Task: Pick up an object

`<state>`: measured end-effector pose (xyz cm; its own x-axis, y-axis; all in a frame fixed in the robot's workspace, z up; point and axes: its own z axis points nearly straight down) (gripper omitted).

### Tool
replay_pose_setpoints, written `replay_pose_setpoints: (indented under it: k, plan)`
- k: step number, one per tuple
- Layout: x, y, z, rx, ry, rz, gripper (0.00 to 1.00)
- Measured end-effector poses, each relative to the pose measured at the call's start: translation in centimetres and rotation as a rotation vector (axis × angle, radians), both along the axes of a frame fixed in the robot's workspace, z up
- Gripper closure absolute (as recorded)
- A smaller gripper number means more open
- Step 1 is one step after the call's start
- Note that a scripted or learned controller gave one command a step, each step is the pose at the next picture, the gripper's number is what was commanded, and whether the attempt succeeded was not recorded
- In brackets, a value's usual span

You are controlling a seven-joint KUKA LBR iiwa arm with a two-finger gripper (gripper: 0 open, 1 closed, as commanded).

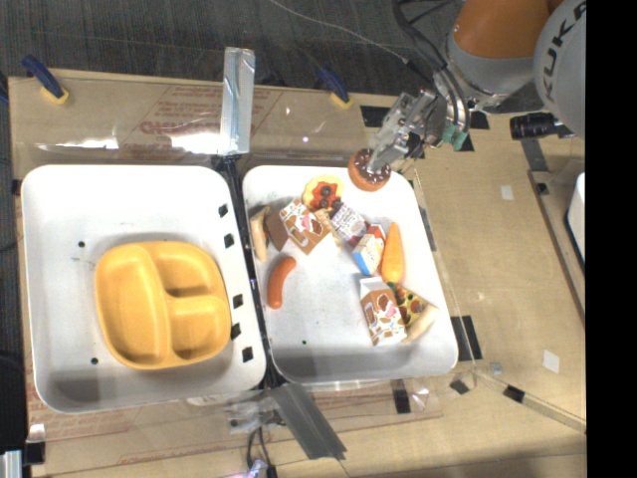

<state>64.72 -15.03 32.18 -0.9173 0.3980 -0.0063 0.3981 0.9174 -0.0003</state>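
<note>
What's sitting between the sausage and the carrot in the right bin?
In the camera view, between the sausage and the carrot there is bare white bin floor, then a small blue-and-white carton lying right against the carrot's left side.

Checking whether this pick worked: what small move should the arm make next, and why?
Probably a slow, straight lift. The gripper sits at the right bin's top rim with the donut at its fingertips; rising would show whether the donut comes along.
</note>
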Motion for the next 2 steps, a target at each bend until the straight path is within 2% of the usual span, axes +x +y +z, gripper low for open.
replay_pose_setpoints:
  k: [1,2]
  plan:
    - [-1.5,7.8,-13.6,0.005,0.016,-0.058,1.00]
    - [-3.3,2.7,-4.7,-0.003,-0.002,0.282,1.00]
